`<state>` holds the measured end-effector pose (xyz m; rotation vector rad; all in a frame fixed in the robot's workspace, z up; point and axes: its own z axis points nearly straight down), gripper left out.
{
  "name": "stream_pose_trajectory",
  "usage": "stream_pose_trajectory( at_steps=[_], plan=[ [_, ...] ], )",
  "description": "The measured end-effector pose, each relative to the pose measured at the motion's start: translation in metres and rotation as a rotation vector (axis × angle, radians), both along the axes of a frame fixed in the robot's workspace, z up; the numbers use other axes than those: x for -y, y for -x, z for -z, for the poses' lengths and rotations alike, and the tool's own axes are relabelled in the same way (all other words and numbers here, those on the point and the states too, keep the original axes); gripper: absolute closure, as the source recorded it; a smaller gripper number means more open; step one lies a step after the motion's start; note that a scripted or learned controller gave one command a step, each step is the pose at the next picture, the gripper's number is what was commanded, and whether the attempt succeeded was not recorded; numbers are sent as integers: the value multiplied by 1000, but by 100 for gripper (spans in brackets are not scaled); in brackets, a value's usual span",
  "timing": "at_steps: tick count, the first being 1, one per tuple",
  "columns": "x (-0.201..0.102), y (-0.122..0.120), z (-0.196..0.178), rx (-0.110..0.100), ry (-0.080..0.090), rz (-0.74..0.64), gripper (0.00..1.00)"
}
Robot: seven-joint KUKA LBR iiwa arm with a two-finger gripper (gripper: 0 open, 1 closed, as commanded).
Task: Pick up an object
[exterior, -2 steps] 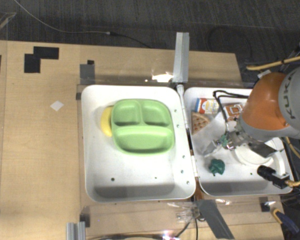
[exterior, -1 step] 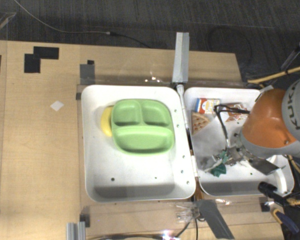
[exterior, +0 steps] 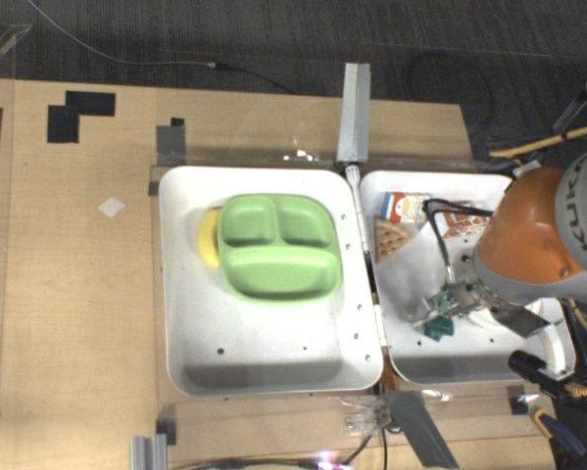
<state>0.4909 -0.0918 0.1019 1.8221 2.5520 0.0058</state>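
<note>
- Objects for picking lie in the right bin (exterior: 401, 365), and the nearest to us that we can make out is a small teal piece (exterior: 437, 329) on the white floor near the front wall.
- Just above that teal piece we see the claw (exterior: 448, 305), low in the right bin; the teal piece sits at its tip, but we cannot tell whether it is touching or merely beside it.
- We cannot tell how far the claw is spread, nor whether anything sits in it; the metal parts there are too small and cluttered to read.
- Behind the claw, the arm (exterior: 528, 238) comes in from the right, its orange band covering much of the right bin's far right part, and a black cable (exterior: 440, 248) loops from it down toward the claw.
- Further back in the right bin we see a brown packet (exterior: 391, 238) with a patterned face near the left wall, and beyond it a small white carton (exterior: 404, 207) with red and blue print against the far wall.
- In the left bin (exterior: 190, 360), a green divided tray (exterior: 276, 246) lies in the far half, with something yellow (exterior: 208, 238) showing from under its left edge.
- Both bins rest on the wooden table (exterior: 68, 292), touching side by side along their inner walls.
</note>
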Motion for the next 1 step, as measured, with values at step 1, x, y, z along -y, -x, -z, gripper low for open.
stream_pose_trajectory(
  at_steps=[1],
  plan=[
    [-62, -31, -109, -2, 0, -151, 100]
  ],
)
